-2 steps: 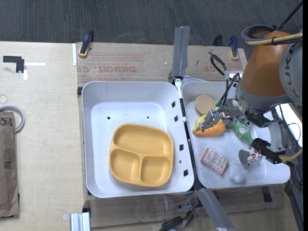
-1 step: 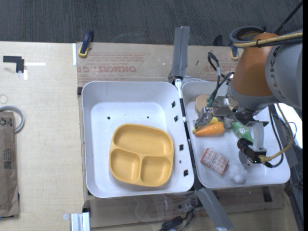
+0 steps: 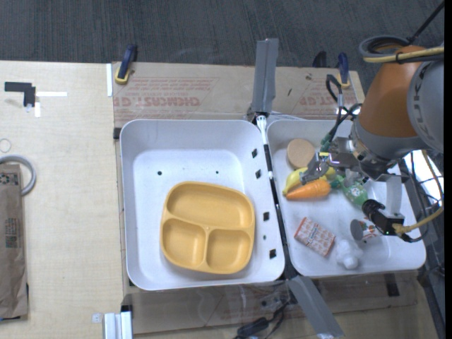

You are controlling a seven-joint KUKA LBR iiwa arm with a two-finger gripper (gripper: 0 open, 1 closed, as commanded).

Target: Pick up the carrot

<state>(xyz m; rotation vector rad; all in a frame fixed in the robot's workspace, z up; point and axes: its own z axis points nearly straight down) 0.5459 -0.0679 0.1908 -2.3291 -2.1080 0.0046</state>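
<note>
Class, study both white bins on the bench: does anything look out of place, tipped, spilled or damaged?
Nothing stands out. The yellow divided plate lies flat in the left bin. In the right bin, the carrot, a banana, a tan disc and a small red packet lie loosely but whole, with the pincer just above the carrot.

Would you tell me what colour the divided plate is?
The three-compartment plastic plate is yellow, clearest in the camera view.

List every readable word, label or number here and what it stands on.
"CHEMCAST GP", red print seen upside down, on the cardboard behind the bins.
Print on the brown bag: too small to read.
Print on the red packet: too blurred to read.
</note>
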